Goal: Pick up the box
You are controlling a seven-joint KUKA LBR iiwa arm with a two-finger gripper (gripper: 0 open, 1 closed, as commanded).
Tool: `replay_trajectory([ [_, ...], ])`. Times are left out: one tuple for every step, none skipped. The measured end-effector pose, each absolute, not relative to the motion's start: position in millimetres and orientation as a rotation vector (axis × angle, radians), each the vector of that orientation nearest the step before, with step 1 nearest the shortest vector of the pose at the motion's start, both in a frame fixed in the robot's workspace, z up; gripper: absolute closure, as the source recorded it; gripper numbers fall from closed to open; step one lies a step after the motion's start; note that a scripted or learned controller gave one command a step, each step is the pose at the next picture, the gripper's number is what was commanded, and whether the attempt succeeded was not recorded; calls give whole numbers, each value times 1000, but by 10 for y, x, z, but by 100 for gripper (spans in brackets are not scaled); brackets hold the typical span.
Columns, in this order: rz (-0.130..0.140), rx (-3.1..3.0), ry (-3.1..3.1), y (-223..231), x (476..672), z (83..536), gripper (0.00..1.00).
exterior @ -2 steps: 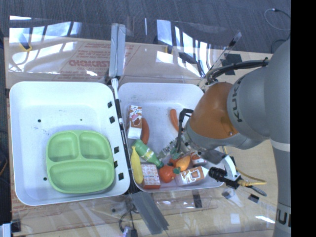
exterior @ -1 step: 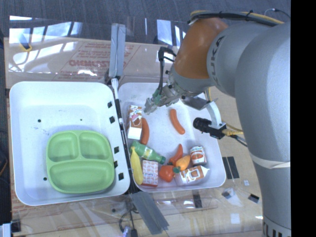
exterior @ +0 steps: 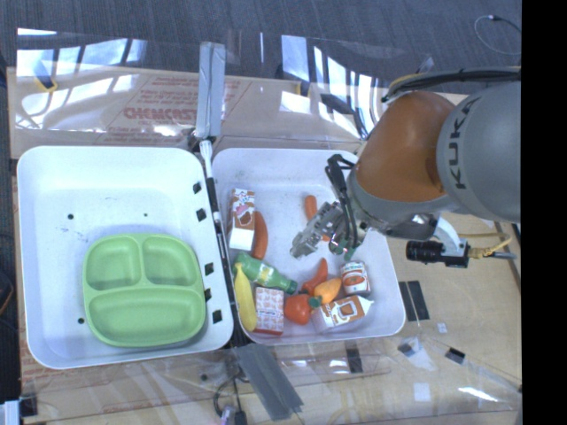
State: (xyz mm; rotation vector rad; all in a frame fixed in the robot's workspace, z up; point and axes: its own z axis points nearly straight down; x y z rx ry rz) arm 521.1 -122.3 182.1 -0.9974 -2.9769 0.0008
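Colours across two white bins [exterior: 53, 171]

Pale green for the plate [exterior: 142, 289] with three compartments, on white. Grey for the arm [exterior: 483, 153], with a broad orange band [exterior: 403, 149] and dark lettering on the grey. Metallic grey on the gripper [exterior: 312, 237]. Brown, red and white print on the carton [exterior: 243, 220]; orange-red for the sausage [exterior: 260, 235] beside it. Green for the bottle [exterior: 264, 274], yellow cap. Yellow for the banana [exterior: 243, 299]. Red with yellow print on the box [exterior: 269, 311]. Red on the pepper [exterior: 299, 308], orange on the carrot [exterior: 310, 206]. White with orange label on the can [exterior: 355, 278] and the pack [exterior: 344, 312].
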Motion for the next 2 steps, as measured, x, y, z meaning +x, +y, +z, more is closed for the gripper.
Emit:
replay_trajectory([
  [1,-1266,-2873,-1280,5655,913,100],
  [2,-1621,-2690,-1074,4826,913,100],
])
